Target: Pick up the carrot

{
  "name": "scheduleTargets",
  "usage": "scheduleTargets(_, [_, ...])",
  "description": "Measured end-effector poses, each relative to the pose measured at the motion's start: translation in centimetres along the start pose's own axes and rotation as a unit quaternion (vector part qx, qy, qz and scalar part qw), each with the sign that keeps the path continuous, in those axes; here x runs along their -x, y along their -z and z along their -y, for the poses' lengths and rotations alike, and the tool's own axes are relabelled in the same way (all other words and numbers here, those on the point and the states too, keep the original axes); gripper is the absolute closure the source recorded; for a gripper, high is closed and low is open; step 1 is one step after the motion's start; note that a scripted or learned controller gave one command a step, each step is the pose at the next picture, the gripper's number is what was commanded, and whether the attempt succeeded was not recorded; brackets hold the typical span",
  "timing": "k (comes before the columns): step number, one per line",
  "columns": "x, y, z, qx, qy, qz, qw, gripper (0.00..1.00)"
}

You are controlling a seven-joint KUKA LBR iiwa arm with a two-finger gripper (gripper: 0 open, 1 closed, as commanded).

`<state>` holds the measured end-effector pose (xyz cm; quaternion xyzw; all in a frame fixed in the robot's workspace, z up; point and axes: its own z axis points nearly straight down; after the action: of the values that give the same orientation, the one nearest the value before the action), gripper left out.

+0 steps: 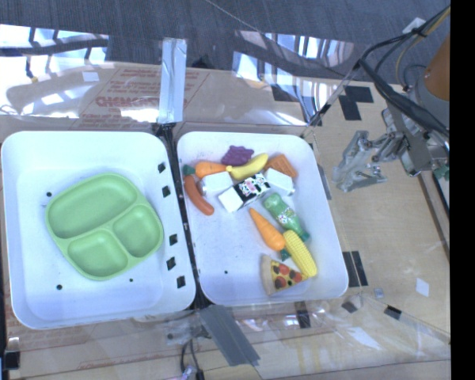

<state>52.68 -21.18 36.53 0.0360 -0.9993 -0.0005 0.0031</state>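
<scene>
Approach stage: gripper [356, 165] outside the right bin [222, 287], carrot [266, 228] not yet grasped.

We see the gripper over the bench [388, 236], beyond the right bin's right edge, its fingers apparently spread and holding nothing, though the view there is cluttered. The carrot lies near the middle of the right bin, slanted, its lower end touching the corn cob [298, 253] and a green item [283, 212] just beside it on the right. We judge the next move requires crossing the right rim and descending over the carrot. Open floor lies to the carrot's left; the right side is crowded. The green plate [103, 226] occupies the left bin.
</scene>
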Motion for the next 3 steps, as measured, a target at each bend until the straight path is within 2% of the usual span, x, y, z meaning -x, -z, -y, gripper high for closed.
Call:
scheduleTargets(1, [0.1,0.2,-0.1,-0.001,0.001,0.002,1.0,0.0])
scheduleTargets(2, [-1.3,-11.1,-2.1,0.002,-0.041,-0.002,0.9992,0.0])
scheduleTargets(3, [0.0,-27.1,-4.2,0.001,-0.041,0.0,0.9991,0.0])
